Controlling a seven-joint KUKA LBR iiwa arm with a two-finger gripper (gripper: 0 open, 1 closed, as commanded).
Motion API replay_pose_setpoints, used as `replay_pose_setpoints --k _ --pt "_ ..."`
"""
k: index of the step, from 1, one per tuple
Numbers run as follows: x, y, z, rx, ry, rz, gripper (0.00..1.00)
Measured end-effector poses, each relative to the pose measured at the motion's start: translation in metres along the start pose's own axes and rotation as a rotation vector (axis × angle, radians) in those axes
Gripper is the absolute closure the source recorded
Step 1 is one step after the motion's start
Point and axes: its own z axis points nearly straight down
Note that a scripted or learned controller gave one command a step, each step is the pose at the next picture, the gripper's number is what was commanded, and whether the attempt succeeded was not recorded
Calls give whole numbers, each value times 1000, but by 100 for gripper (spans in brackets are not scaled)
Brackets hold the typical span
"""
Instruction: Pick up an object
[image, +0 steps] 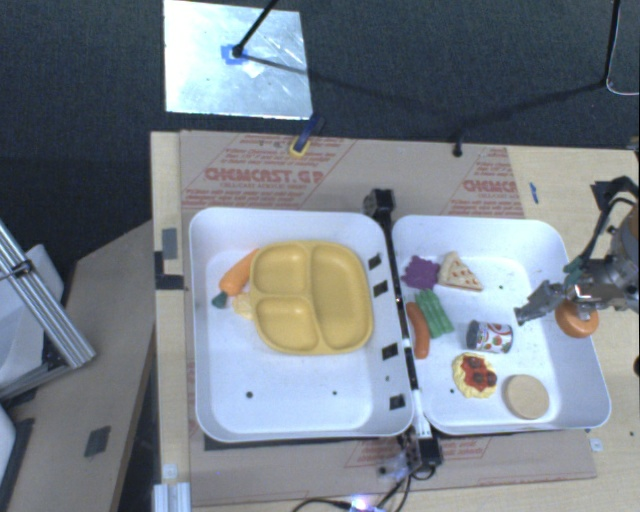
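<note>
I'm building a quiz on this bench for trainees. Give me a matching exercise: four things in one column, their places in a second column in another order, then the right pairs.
Things:
1. yellow plastic three-compartment plate
2. orange toy carrot
3. triangular toy pizza slice
4. round tan toy cookie

Places:
A. near corner of the right bin, toward the arm
B. middle of the left bin
C. far part of the right bin, beside the purple toy grapes
D. left bin, against the plate's left edge

Pairs: 1-B, 2-D, 3-C, 4-A

Yellow tray (345, 262), orange carrot (238, 272), purple grapes (421, 270)
</note>
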Motion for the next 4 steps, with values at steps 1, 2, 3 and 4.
replay_pose_setpoints --k 1,2,3,4 --pt "0 2 -5 -10 -2 -3 0" --pt "-7 -5 45 -6 -1 -1 0" --pt "-17 -4 96 -4 0 0 0" --pt "-11 0 140 -4 1 -1 0"
